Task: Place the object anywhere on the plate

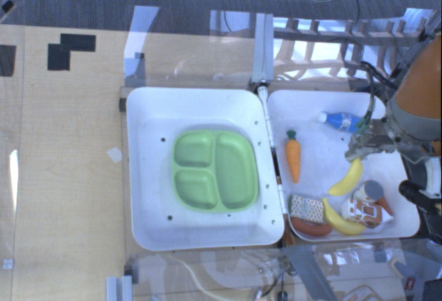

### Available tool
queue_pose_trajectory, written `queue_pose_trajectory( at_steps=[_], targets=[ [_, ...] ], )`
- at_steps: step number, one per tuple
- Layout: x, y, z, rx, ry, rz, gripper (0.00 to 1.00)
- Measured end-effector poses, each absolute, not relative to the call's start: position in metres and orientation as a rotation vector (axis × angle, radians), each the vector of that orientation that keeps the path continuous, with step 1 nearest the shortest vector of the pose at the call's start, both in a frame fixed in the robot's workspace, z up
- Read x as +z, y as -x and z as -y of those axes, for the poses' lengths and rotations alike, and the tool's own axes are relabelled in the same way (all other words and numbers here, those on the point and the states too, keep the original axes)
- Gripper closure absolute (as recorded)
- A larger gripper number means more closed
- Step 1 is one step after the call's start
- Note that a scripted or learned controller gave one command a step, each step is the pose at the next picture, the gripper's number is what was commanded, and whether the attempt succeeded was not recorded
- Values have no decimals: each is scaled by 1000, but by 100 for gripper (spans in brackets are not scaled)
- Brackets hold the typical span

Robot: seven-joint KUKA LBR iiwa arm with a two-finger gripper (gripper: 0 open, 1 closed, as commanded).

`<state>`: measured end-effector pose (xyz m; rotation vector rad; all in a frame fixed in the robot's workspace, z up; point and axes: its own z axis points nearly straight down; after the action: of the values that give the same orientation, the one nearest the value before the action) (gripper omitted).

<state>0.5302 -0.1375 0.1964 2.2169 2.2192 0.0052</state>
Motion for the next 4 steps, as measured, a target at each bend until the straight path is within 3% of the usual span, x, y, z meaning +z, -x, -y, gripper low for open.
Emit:
queue_pose_trajectory(
  at_steps=[1,2,3,4],
  targets=[
    [192,-487,63,2,-2278,-2162,100],
    [184,-491,0,3,-2189,-2252,100],
    [184,-515,-78,4,-2123,-2314,100],
    [181,-548,-112,4,-2045,-2382,100]
  ],
)
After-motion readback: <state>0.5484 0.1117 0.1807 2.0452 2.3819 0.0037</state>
